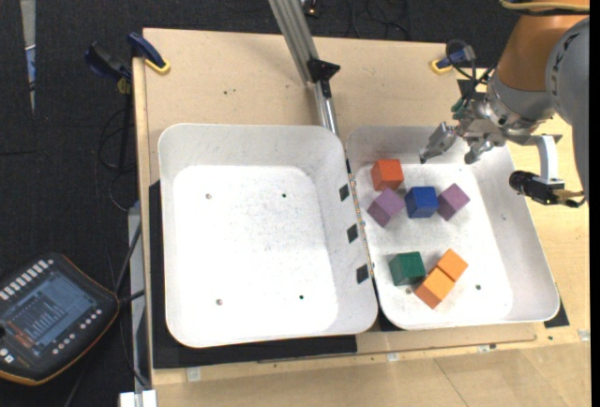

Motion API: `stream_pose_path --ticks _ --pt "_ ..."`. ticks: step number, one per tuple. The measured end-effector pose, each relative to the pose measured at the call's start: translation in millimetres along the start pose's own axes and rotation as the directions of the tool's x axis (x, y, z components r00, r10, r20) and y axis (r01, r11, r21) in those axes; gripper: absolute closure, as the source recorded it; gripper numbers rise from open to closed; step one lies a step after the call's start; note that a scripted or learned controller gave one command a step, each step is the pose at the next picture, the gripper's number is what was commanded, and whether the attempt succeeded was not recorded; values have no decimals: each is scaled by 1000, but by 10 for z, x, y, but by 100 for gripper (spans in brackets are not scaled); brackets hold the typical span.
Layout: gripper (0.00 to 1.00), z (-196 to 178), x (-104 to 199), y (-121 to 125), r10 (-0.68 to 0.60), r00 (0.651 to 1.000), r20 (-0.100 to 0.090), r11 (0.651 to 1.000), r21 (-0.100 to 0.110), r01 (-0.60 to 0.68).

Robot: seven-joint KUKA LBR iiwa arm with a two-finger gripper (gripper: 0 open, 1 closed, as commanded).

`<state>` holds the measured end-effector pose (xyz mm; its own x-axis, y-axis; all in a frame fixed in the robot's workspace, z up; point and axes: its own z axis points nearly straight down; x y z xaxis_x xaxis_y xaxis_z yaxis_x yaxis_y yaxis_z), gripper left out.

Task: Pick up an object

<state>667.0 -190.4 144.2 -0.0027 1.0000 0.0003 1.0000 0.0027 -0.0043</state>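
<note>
Seven blocks lay loose in the right bin [525,293]: an orange-red block [386,173], two purple blocks [385,206], a blue block [422,201], a green block [407,267] and two orange blocks [441,278]. At about two o'clock from them hovered the gripper [457,144], fingers spread apart, holding nothing. At nine o'clock sat the left bin [178,236] on the bench [225,67].

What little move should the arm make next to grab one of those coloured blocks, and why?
Probably lower the gripper toward the blue block and the purple block, the closest ones. The gripper hangs open above the far end of the right bin with nothing between its fingers, and all the blocks lie nearer the bin's middle.
</note>
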Motion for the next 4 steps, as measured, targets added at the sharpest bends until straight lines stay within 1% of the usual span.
stream_pose_path --ticks 1,2,3,4 --pt "0 523 9 -9 0 1000 0 1000 0 0" --pt "100 375 6 16 -1 1000 3 1000 -8 1" --pt "100 -196 -82 -12 3 1000 3 1000 -12 -3" --pt "100 -665 -109 -65 3 1000 3 1000 -12 -3"
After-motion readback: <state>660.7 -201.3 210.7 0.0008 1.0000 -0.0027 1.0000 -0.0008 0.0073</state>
